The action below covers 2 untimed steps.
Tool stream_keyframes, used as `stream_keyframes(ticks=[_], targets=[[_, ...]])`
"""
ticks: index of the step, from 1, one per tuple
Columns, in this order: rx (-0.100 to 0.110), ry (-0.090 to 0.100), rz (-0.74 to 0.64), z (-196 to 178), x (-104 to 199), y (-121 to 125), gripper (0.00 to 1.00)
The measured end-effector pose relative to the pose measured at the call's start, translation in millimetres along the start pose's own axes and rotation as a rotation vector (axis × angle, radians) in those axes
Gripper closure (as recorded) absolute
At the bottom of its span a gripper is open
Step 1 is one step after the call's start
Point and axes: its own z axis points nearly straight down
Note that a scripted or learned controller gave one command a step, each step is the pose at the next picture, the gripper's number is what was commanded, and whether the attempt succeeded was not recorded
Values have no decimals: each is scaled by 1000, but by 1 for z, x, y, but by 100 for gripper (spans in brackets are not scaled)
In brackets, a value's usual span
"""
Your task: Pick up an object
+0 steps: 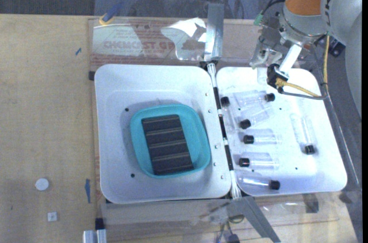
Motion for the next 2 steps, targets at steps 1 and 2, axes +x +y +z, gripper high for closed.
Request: stream_keyframes(ticks=[1,2], targets=[[-2,-1,-2,-10,1,0,100],[1,-1,332,-14,-45,7,100]])
